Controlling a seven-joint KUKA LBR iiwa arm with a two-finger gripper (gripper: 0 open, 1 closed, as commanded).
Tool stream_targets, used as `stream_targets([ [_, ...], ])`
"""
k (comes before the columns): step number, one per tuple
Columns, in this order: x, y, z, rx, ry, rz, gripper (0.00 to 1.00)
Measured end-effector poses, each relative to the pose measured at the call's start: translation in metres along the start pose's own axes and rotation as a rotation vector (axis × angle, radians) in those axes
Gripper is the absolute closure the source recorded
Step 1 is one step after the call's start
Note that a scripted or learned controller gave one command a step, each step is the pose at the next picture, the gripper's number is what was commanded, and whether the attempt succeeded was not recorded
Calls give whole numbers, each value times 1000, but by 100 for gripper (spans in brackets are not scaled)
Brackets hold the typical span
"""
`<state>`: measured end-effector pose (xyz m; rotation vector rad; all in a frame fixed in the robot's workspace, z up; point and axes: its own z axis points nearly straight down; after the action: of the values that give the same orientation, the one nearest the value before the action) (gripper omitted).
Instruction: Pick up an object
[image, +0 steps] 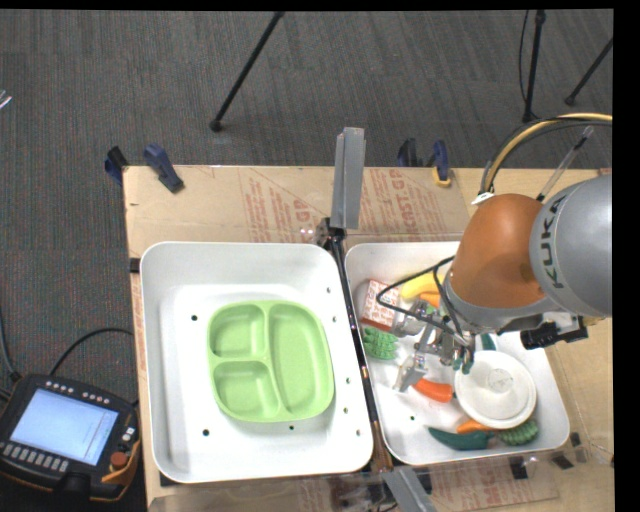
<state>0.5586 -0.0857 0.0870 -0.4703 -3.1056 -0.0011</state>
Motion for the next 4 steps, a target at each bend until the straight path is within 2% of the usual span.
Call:
stream_targets([
  [1,-69,14,-1,-1,-3,-30,0],
  [2,3,-6,0,0,0,134,0],
  [3,69,-19,1,1,4,128,0],
  [4,81,-23,1,1,5,284,0],
])
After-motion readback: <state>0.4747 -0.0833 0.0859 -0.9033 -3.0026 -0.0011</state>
